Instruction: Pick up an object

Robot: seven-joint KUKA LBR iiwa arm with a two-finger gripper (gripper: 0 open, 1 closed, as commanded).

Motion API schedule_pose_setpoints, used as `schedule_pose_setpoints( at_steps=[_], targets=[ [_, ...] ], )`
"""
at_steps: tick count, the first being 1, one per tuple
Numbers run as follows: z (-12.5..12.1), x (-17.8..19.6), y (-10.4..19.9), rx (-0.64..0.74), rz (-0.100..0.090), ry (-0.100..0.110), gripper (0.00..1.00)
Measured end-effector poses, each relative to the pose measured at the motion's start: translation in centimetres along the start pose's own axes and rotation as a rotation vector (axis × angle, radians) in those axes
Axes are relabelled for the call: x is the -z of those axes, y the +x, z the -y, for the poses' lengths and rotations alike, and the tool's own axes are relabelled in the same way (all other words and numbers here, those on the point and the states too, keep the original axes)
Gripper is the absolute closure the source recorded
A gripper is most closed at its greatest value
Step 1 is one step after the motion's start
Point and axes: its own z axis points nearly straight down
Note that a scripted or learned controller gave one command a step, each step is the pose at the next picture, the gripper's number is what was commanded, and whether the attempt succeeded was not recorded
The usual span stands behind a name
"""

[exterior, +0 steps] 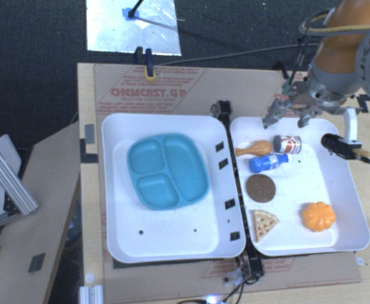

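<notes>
Can (288, 144) btwn drumstick (254, 148) & bottle (268, 163)

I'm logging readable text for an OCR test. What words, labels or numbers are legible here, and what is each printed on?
"CHEMCAST GP": red print on the brown sheet under the bins, repeated faintly across it; smaller lines below are too blurred to read.
Label on the small can in the right bin: red and white, too small to read.
Blue bottle: no legible text.

Divided tray (168, 171) set in left bin (118, 233). Right bin (346, 195): can (287, 144), bottle (268, 163), drumstick (254, 148) grouped behind; cookie (260, 188), pizza slice (264, 223), pumpkin (318, 216) placed in front.
</notes>
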Motion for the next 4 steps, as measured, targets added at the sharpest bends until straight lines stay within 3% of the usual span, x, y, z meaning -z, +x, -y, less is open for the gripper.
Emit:
schedule_pose_setpoints(
  at_steps=[1, 4],
  targets=[
    [-0.2, 0.7, 0.0, 0.002, 0.001, -0.011, 0.0],
    [1.5, -14.5, 0.5, -0.002, 0.0, -0.002, 0.0]
  ],
)
